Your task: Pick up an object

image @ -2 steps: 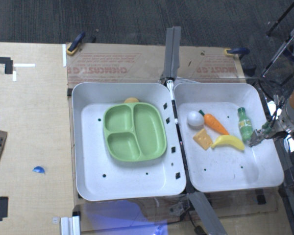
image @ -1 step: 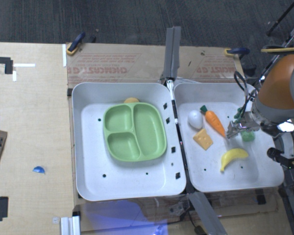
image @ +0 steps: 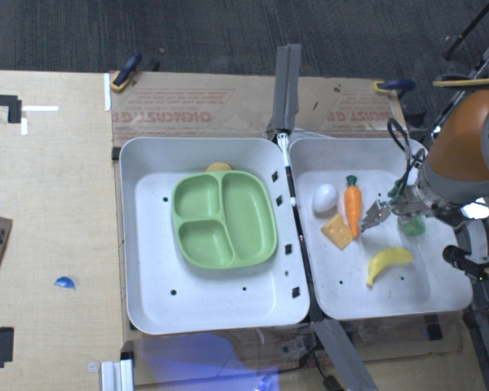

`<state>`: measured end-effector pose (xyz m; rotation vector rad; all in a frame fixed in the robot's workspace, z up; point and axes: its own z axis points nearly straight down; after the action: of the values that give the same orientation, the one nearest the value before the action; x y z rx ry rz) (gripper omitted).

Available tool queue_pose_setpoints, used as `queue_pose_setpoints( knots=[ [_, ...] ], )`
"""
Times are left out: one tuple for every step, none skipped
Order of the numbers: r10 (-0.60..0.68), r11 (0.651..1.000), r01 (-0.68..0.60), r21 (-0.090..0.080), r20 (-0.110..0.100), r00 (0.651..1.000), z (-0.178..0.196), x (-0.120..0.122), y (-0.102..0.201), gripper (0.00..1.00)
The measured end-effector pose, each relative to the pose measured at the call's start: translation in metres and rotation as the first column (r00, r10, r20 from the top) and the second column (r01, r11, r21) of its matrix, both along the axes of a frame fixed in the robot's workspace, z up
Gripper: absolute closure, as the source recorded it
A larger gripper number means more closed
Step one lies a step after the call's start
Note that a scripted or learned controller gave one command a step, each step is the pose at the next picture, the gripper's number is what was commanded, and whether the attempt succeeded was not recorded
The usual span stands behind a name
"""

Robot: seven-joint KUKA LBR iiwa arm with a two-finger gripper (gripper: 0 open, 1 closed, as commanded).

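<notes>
The right bin [image: 440,296] holds a white egg [image: 324,198], an orange carrot [image: 353,206] with a green top, a yellow cheese wedge [image: 337,232] and a yellow banana [image: 387,262]. A small green object [image: 411,225] lies partly under the arm's wrist. My gripper [image: 375,215] hangs low just right of the carrot, above the banana. It is open, with nothing between its fingers.
In the left bin [image: 147,300] lies a green divided plate [image: 225,218], with a small yellow thing [image: 218,168] peeking out behind it. A grey divider [image: 287,88] runs between the bins. The arm's orange band [image: 464,137] looms over the right bin's far right edge.
</notes>
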<state>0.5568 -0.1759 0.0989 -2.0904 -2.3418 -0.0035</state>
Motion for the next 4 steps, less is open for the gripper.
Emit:
queue_pose_setpoints(
  knots=[
    [0.032,0.999,-0.032,-0.004,0.0,0.999,-0.008,0.059,0.075,0.0],
    [-0.008,1.0,0.008,-0.005,-0.003,1.0,-0.007,0.098,0.074,0.0],
    [-0.005,1.0,0.005,-0.008,-0.004,1.0,0.002,0.097,0.074,1.0],
    [-0.005,1.0,0.005,-0.008,-0.003,1.0,0.002,0.098,0.074,0.0]
  ],
)
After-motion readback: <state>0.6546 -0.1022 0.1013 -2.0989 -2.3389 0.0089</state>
